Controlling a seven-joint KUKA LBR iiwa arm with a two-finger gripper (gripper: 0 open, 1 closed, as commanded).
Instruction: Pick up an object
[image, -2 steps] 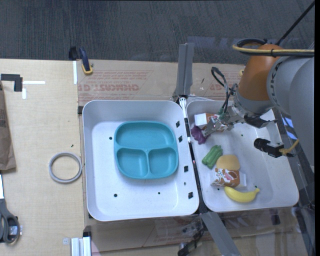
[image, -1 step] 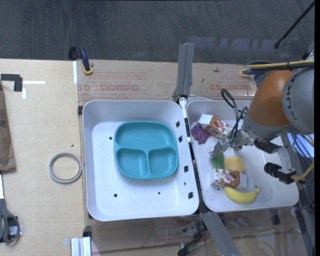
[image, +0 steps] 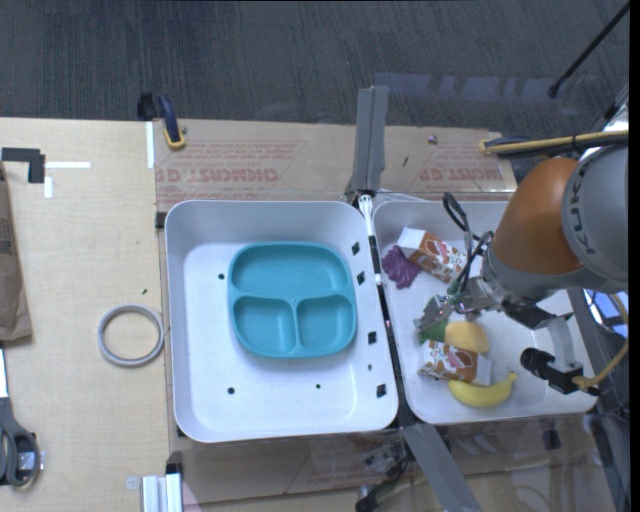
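My gripper (image: 437, 318) is down in the right bin (image: 425, 400), coming in from the right under the orange-banded wrist. Its tip sits just left of a round yellow fruit (image: 468, 337) and above a small printed packet (image: 447, 361). A banana (image: 484, 390) lies near the bin's front. Toward the back, a purple piece (image: 399, 267) rests beside a brown and white snack packet (image: 434, 254). The arm hides the right part of this bin.
The left bin (image: 200, 400) holds a teal divided plate (image: 293, 300). On the bench to the left lie a grey ring (image: 131, 334), scissors (image: 17, 455) and a brown bag's edge (image: 10, 270). A divider rail (image: 380, 300) separates the bins.
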